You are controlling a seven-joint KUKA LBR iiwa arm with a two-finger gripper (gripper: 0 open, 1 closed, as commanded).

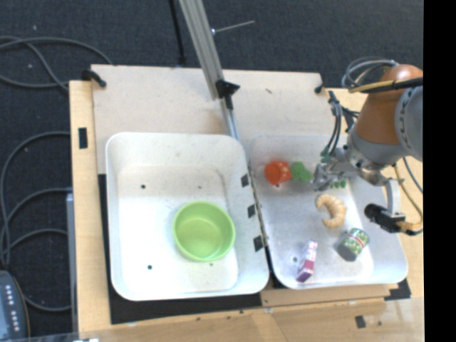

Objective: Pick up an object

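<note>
Several small things lie in the right bin [399, 262], and the gripper [326, 175] hangs low over its upper part, close to a small green piece [300, 171]. This green piece lies just beside an orange-red ball-like toy [277, 172], touching it or almost touching. I judge the green piece is the one the arm goes for, because it is the nearest to the gripper. It looks light and small, perhaps soft plastic, so it may slip or roll away; a hold across its narrow side seems best, away from the orange toy. Whether the claw is apart or together I cannot tell, because the wrist and cables cover it from above.

Lower in the same bin there is a beige curved pastry toy [331, 210], a small can [353, 244] lying tilted, and a pink and white carton [307, 261]. These are well apart from each other. The left bin [128, 155] holds a green bowl [204, 231], standing upright.
</note>
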